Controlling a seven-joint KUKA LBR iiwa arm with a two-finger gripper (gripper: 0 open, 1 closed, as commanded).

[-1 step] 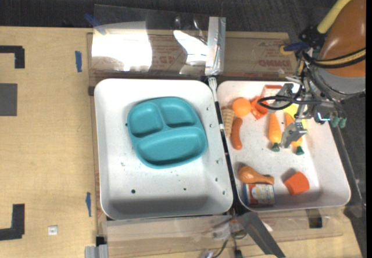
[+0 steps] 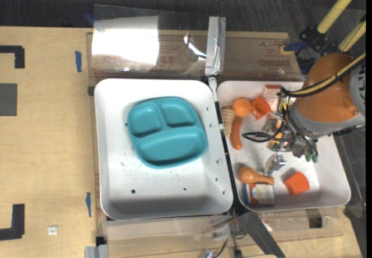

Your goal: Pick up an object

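Observation:
The right bin (image 2: 340,190) holds several small items. An orange ball (image 2: 241,106) and a small orange block (image 2: 261,105) lie at its back left, with a long orange carrot shape (image 2: 236,135) below them. An orange gourd-shaped piece (image 2: 254,175) and a small can (image 2: 259,194) lie near the front. An orange cube (image 2: 296,183) sits at the front right. My gripper (image 2: 278,157) hangs low over the middle of this bin, between the gourd piece and the cube. The wrist and its cables hide the gripper's tip.
The left bin (image 2: 110,106) holds a teal divided plate (image 2: 167,131). The arm's orange band (image 2: 328,97) covers the right bin's back right corner. A clear plastic sheet (image 2: 151,47) and a taped divider (image 2: 215,45) stand behind the bins.

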